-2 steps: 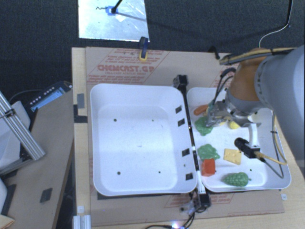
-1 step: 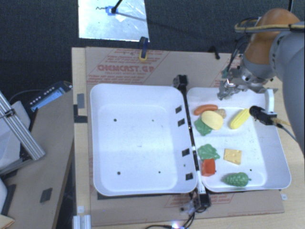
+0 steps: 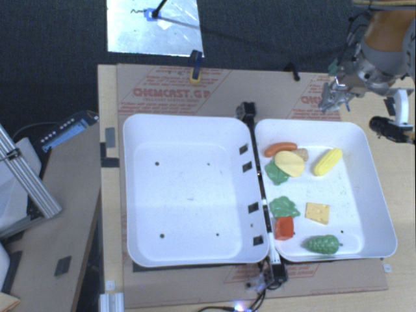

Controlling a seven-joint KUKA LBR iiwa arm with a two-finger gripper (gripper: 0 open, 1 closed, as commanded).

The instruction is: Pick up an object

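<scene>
Cardboard under both bins; the left bin (image 3: 188, 187) bears nothing, so choose from the right bin (image 3: 364, 194). The yellow corn (image 3: 327, 161) lies apart from the clutter. Bring the gripper (image 3: 333, 97), above the far rim, straight down; its grip state I cannot tell.

Bench (image 3: 78, 194) carries brown cardboard sheet (image 3: 175, 90) with red print. Two shallow white bins lie on sheet, touching side by side: left bin (image 3: 188, 187), right bin (image 3: 364, 194). Yellow clamp (image 3: 195, 75) at sheet's far edge.
</scene>
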